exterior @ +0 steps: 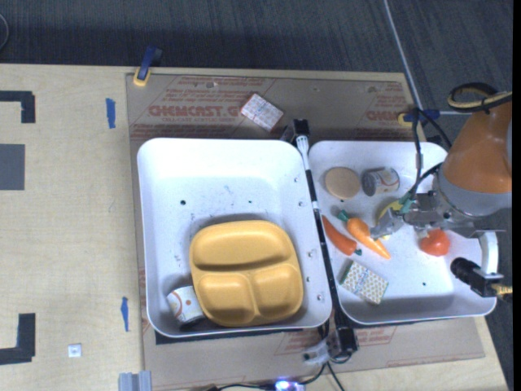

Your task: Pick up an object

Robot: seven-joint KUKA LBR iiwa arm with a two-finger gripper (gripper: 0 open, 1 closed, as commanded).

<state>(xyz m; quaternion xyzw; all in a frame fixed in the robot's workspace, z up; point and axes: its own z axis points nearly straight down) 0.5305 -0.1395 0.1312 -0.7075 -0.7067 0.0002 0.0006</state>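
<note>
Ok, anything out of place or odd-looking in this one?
One thing lies outside the bins: a small patterned packet sits askew on the board behind the left bin. In that bin, a yellow tray lies over a small cup tipped on its side in the near corner. The rest seems ordinary clutter.

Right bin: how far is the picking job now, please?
Nothing looks picked yet. The arm hangs over the right bin, its gripper low beside the carrot, but nothing is visibly between its fingers. The carrot, tomato and can lie in the bin. Grasping and lifting remain.
</note>
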